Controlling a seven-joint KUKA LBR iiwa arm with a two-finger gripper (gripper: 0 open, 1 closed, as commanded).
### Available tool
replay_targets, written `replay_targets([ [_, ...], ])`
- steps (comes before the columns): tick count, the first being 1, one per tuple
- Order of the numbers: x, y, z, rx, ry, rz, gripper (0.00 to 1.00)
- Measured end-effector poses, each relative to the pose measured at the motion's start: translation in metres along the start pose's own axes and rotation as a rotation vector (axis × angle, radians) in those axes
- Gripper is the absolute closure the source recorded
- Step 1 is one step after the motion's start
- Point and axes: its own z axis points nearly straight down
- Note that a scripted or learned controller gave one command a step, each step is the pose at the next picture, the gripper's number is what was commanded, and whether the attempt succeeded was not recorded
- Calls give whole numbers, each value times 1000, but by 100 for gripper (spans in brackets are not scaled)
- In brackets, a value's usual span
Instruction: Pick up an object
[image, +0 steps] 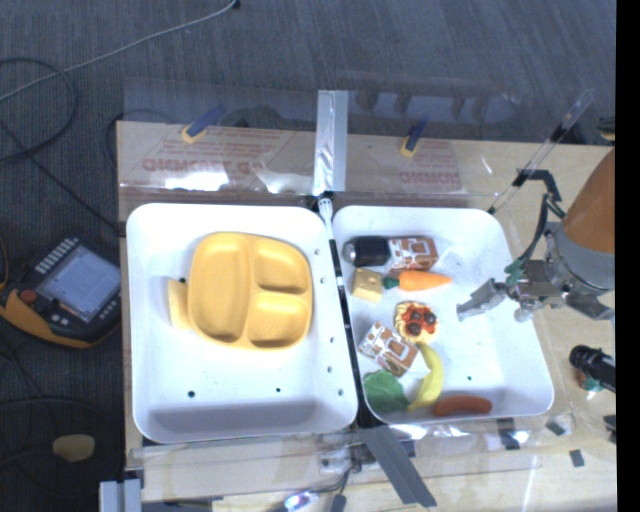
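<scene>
table (230, 160): brown top, two white bins side by side on it.
left bin (150, 400): holds a yellow tray (248, 288), sectioned, lying flat near the centre.
right bin (500, 350): small items clustered along its left half.
arm (592, 225): enters from the right, orange band over grey wrist, above the right bin's right edge.
end effector (478, 300): over bare bin floor, right of the items, touching none; cannot tell whether the fingers are apart or together.
banana (434, 377): lower part, beside a green piece (384, 389).
carrot (422, 282): upper part, pointing right.
sausage (462, 405): red, along the front wall.
black item (366, 251): top left corner of the cluster.
</scene>
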Motion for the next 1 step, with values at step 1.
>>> replay_targets([
  [1, 49, 12, 70, 1, -1, 51, 0],
])
